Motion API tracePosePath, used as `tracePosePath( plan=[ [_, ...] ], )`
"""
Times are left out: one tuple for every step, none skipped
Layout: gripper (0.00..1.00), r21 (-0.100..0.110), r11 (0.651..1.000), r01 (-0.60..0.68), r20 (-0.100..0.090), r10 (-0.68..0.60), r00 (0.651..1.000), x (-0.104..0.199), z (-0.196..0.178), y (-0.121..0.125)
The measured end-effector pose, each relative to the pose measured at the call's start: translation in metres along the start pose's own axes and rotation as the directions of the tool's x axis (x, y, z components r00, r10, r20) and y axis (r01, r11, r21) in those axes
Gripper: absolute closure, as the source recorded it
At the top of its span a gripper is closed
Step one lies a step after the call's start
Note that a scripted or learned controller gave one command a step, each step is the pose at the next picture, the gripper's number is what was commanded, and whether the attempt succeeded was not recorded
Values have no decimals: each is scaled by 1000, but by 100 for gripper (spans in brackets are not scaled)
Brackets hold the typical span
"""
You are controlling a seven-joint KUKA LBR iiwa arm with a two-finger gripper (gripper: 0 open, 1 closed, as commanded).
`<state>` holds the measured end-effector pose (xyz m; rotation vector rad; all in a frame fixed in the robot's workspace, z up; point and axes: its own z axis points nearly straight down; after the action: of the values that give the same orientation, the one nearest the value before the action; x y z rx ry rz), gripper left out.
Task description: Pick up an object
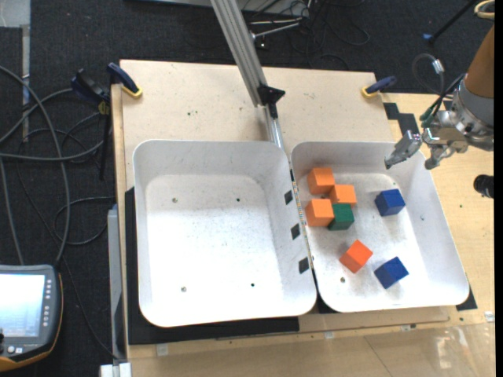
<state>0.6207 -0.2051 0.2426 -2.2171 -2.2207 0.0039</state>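
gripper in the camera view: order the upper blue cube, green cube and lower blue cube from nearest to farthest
From the gripper:
1. Upper blue cube, just below it, right bin's far right.
2. Green cube, mid-bin, among the orange cubes.
3. Lower blue cube, near the front edge.

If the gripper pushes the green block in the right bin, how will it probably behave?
The green block looks like a rigid cube with flat faces, so it would probably slide, not roll. It touches an orange block on its left and another behind, so these would likely move too. The white bin looks smooth, so sliding should be easy.
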Motion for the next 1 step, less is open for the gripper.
tracePosePath(
  plan=[
    [0,-4,1000,2,2,-2,1000,0,-3,1]
  ],
)
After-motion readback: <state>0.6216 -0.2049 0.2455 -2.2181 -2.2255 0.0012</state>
